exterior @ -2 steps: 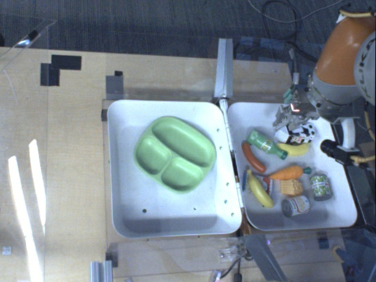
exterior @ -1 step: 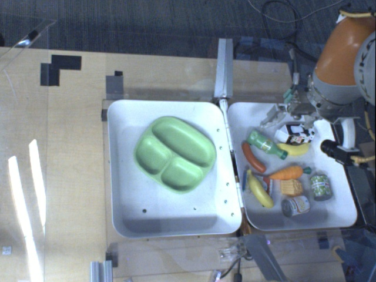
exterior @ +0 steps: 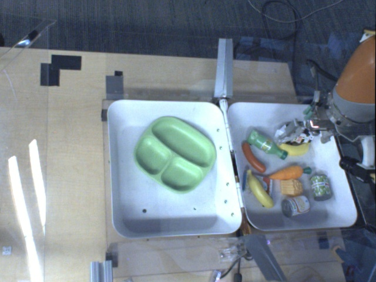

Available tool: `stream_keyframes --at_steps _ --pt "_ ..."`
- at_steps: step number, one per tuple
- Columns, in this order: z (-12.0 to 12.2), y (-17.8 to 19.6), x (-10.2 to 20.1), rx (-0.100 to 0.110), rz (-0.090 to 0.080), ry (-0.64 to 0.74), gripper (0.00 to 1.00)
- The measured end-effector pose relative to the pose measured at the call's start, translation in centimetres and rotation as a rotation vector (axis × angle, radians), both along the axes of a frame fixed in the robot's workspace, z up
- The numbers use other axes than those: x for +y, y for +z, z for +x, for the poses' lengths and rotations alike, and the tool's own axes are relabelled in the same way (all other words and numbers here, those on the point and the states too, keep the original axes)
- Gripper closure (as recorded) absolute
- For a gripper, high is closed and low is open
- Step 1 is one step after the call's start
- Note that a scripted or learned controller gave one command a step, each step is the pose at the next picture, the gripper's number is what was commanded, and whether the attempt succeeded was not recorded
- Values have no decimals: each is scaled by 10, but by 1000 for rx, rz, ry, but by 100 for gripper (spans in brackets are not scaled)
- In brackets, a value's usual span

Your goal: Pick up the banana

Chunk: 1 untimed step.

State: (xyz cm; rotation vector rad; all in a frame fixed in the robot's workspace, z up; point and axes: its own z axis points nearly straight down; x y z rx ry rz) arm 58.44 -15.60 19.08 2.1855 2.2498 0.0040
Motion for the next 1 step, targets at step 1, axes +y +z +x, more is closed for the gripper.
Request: stream_keyframes --at_steps 1 --pt "-13 -95 -38 -1 2 24 0"
